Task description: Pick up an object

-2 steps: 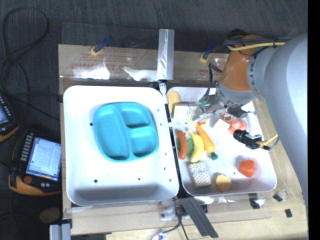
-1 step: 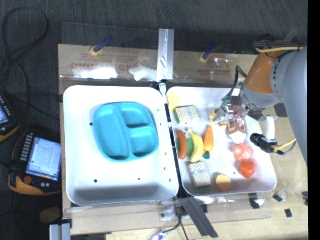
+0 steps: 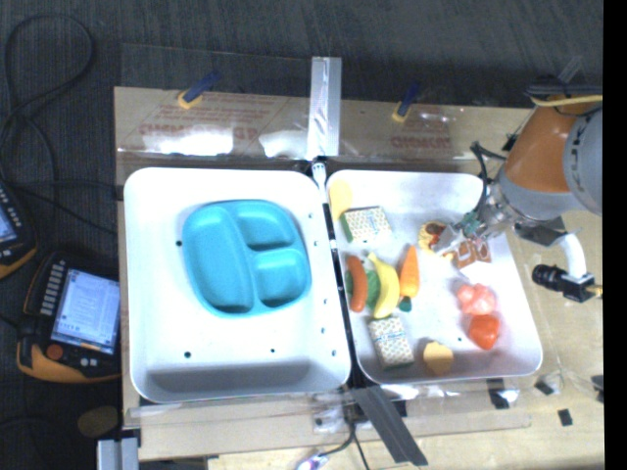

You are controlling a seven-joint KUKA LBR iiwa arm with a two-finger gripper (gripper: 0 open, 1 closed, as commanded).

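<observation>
The left bin (image 3: 147,292) holds a blue sectioned tray (image 3: 247,255). The right bin (image 3: 524,331) holds toy food: a yellow banana (image 3: 385,284), an orange carrot (image 3: 409,272), two patterned blocks (image 3: 366,223), and a red tomato (image 3: 484,331) at its near right. The end effector (image 3: 468,227) is at the bin's far right, just beside a small red-and-white packet (image 3: 473,253); its grip cannot be made out.

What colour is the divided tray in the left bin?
Light blue tray, seen clearly in the camera view.
</observation>
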